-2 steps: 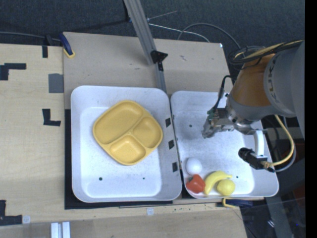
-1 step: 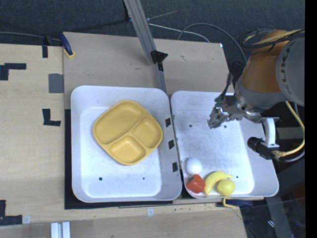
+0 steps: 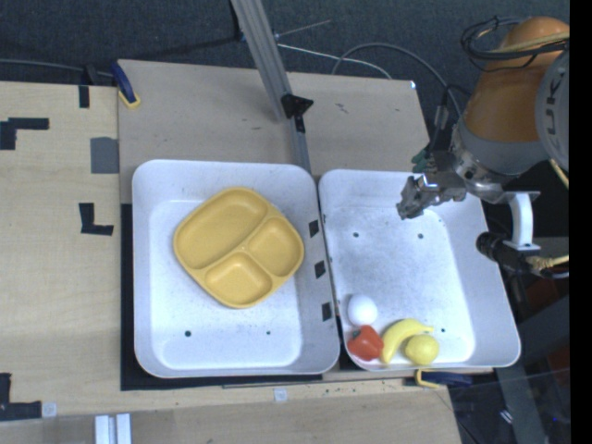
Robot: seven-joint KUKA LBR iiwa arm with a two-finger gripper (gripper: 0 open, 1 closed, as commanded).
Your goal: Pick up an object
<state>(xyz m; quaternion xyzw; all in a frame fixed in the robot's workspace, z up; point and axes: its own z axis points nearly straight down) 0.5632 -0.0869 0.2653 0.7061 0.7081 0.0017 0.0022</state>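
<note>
The grey two-finger gripper hangs over the far part of the right white shallow bin; whether its jaws are released or clenched I cannot tell. At that bin's near edge cluster a white egg-shaped ball, red plastic pepper, yellow plastic banana and yellow round fruit (all touching or nearly so). Left of that bin, a yellow three-compartment plastic plate lies in the other bin.

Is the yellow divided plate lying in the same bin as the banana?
No, the yellow plate lies in the left bin, while the banana lies in the right bin.
</note>
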